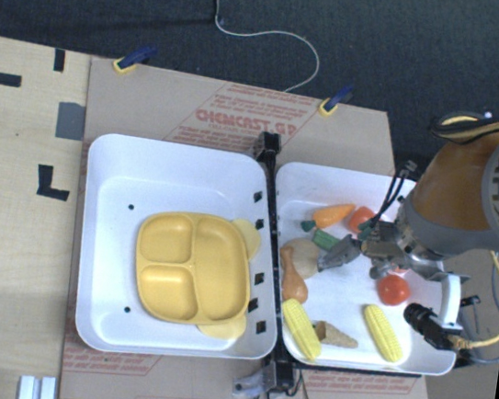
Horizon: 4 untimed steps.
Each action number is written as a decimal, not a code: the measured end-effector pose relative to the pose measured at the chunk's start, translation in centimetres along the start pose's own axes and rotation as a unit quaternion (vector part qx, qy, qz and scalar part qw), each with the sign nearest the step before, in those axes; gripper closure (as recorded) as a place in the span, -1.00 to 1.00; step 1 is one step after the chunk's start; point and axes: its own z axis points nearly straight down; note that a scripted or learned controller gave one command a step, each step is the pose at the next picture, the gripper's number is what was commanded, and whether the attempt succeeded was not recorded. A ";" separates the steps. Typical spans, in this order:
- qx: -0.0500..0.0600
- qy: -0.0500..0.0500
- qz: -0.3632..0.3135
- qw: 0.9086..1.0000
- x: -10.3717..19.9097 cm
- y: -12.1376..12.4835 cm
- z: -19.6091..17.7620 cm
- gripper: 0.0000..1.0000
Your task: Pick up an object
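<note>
I have the gripper [345, 253] low in the right bin [299, 181], its dark fingers [341, 256] spread and holding nothing, just beside the tan potato-like piece [296, 264] and a small green item [324, 239]. To grasp well, I'd centre on one piece and avoid the bin's dividing wall. The arm hides whatever lies under the wrist, partly covering the red tomato [393, 289].

My arm [473, 195] shows a rounded grey body, a broad orange band, black cables and a dark metal gripper [342, 254].
</note>
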 end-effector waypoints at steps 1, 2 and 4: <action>-0.007 -0.001 -0.002 1.000 0.0 0.3 -0.8 -1.00; -0.005 -0.001 -0.001 1.000 0.2 -0.5 4.0 -1.00; -0.006 -0.001 -0.002 1.000 0.2 -0.5 8.1 1.00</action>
